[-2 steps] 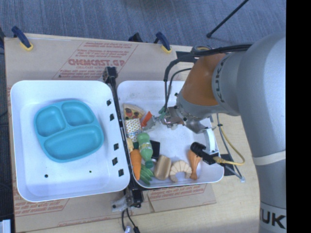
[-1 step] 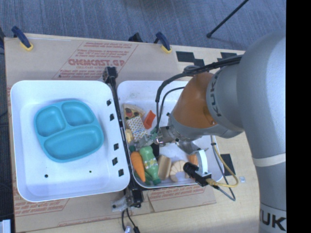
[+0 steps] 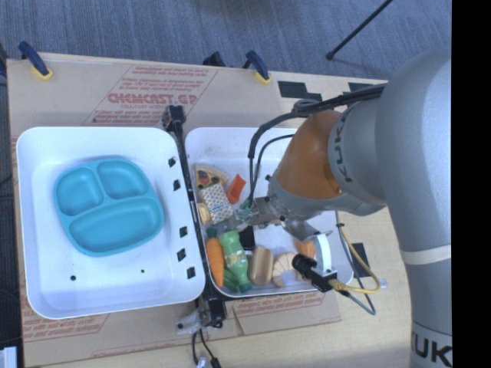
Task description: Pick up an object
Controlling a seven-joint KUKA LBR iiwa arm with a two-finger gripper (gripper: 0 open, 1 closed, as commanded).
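The right bin (image 3: 222, 138) holds a heap of toy food: a carrot (image 3: 215, 261), a green vegetable (image 3: 232, 253), a tan bread piece (image 3: 261, 264), a waffle-patterned piece (image 3: 216, 201), a small red piece (image 3: 236, 185) and a pizza-like piece (image 3: 208, 178). The arm's orange band (image 3: 307, 159) and grey wrist hang over the middle of this bin. My gripper (image 3: 249, 219) reaches down among the items near the green and waffle pieces, its fingertips hidden by the wrist and the clutter.
A blue divided plate (image 3: 107, 204) lies in the left bin (image 3: 46, 290). Black clips line the wall between the bins. Cables trail at the right bin's lower right, and blue clamps hold the cardboard sheet at the back.
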